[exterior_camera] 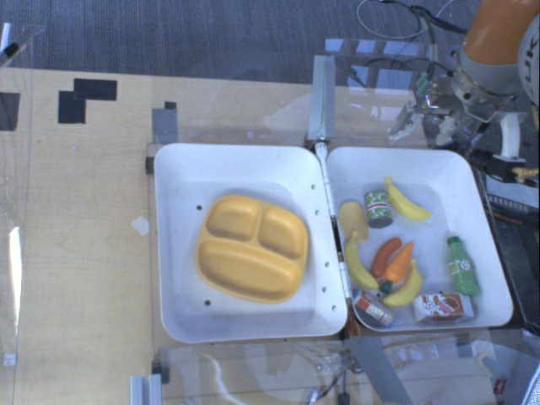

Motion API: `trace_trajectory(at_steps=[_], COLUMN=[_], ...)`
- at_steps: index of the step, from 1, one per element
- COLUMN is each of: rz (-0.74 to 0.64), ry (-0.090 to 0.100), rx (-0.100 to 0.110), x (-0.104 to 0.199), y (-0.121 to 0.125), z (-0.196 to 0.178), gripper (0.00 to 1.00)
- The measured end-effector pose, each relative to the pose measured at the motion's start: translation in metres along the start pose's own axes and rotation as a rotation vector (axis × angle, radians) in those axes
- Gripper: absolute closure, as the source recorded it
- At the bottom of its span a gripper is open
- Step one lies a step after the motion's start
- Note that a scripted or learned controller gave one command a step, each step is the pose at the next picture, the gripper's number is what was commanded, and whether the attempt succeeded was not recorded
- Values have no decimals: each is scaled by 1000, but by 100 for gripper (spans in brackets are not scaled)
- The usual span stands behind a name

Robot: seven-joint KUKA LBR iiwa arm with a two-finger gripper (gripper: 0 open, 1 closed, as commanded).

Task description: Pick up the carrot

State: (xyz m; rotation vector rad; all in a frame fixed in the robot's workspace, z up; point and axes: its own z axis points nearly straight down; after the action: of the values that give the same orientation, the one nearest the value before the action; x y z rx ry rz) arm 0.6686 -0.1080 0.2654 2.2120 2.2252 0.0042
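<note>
Overhead view of the tabletop (84,226). The carrot (399,261) lies in the right bin (472,184), touching a red sausage (385,256) on its left and flanked by two bananas (361,264). A green bottle (461,267), a can (378,207) and a small carton (441,308) lie nearby. The left bin (177,184) holds a yellow divided tray (251,247). The gripper (422,116) hangs beyond the right bin's far rim, well apart from the carrot; whether it is apart or together cannot be told.

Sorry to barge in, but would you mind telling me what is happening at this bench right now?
The arm's pincer hangs above the far edge of the right bin, holding nothing. The carrot it is meant to pick up lies untouched in that bin among bananas, a can and a green bottle. A yellow tray sits in the left bin.
</note>
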Motion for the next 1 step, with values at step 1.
trace_trajectory(at_steps=[1], rz=[-133], ry=[1], rx=[0], x=[-17], y=[-66], z=[92], gripper=[0])
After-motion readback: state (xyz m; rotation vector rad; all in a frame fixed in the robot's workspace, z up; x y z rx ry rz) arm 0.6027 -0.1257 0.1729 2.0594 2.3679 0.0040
